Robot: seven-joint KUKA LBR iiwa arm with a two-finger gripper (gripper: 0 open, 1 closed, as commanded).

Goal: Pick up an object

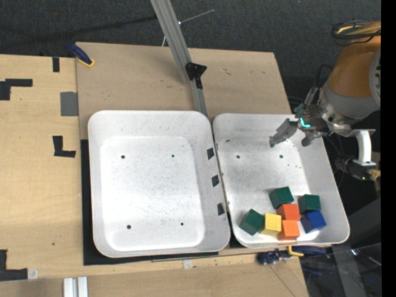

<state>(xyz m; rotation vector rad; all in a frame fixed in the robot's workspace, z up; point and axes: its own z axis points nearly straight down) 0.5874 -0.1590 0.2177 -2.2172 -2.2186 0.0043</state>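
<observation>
Blocks: a cluster lies in the near right corner of the right bin (247, 129): dark green block (252, 221), yellow block (271, 223), orange block (290, 228), blue block (314, 221), red-orange block (288, 211), and two more green blocks (281, 196) (309, 202), most touching their neighbours.
Left bin (99, 129): white, beside the right one.
Gripper (294, 135): over the far right part of the right bin, well apart from the blocks.
Fingers: spread, nothing between them.
Arm (354, 73): orange band at the right edge.

even bright light, slightly soft
</observation>
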